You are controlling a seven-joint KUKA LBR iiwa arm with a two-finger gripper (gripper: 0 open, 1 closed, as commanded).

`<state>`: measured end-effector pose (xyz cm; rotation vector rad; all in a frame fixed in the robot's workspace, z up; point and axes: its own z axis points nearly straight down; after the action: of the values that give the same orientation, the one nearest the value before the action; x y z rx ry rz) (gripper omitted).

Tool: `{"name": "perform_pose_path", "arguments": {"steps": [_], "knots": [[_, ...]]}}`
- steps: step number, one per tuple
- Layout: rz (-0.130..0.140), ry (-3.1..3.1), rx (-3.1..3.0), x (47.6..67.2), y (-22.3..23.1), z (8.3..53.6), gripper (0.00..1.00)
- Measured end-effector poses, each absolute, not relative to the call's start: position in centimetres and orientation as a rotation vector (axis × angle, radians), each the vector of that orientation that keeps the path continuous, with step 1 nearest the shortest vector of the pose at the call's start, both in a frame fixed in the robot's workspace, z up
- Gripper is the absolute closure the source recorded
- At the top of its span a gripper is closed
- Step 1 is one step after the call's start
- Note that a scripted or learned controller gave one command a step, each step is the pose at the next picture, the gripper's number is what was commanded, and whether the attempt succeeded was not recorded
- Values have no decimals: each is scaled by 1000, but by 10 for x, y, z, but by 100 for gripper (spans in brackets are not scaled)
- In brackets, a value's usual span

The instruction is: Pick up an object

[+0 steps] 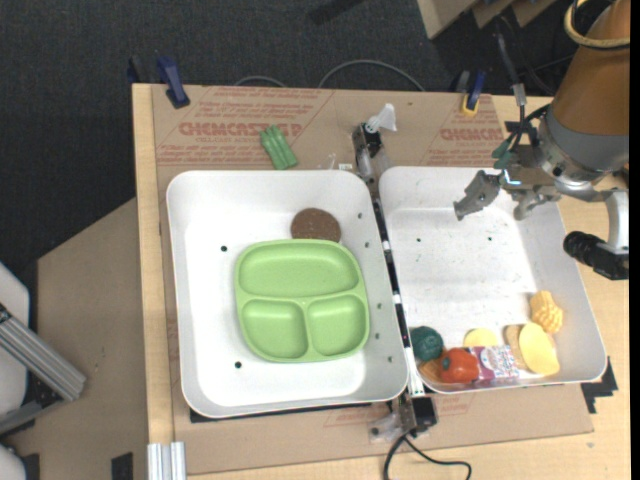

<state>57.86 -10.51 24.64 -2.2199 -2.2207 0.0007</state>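
Note:
My gripper (498,200) hangs over the far part of the right bin (470,278), with its two fingers spread and nothing between them. Small items are piled in that bin's near right corner: a dark green piece (427,343), a red tomato (460,366), a pink-and-white packet (497,364), a flat yellow piece (538,349) and a bumpy yellow piece (546,311). They lie well in front of the gripper. In the left bin (200,268) sits a green divided plate (300,298), and a brown round disc (316,225) lies just behind it.
A green clip (279,148) lies on the cardboard behind the left bin. Blue clamps (175,83) (472,93) hold the board's far edge. A small fixture (370,143) stands at the bins' far junction. A black part (595,253) sticks in at the right bin's edge.

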Motion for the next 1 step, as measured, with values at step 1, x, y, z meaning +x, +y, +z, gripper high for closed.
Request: {"name": "perform_pose_path", "arguments": {"steps": [1], "knots": [[12,-2213,-2215,593,-118,112,0]]}}
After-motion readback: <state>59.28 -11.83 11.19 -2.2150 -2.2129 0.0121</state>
